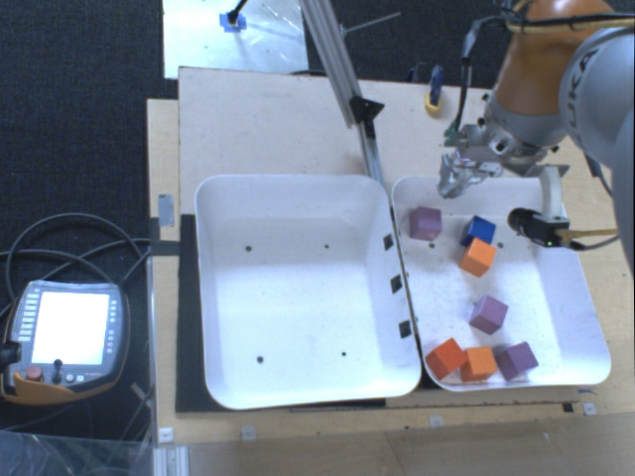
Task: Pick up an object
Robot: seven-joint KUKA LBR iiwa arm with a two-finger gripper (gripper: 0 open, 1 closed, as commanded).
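The right bin (580,315) holds several small blocks. A purple block (426,223) lies near its far left corner, with a blue block (478,230) and an orange block (478,257) to its right. Another purple block (488,313) sits mid-bin. An orange-red block (446,357), an orange block (479,363) and a purple block (516,360) line the near wall. My gripper (456,179) hangs above the bin's far edge, up and right of the first purple block, with nothing visible between its fingers.
The left bin (223,206) stands beside the right one, sharing a divider with black clips (397,284). A slanted metal pole (337,58) crosses above the bench. A teach pendant (64,340) lies at the far left. A black cable connector (536,226) juts over the right bin.
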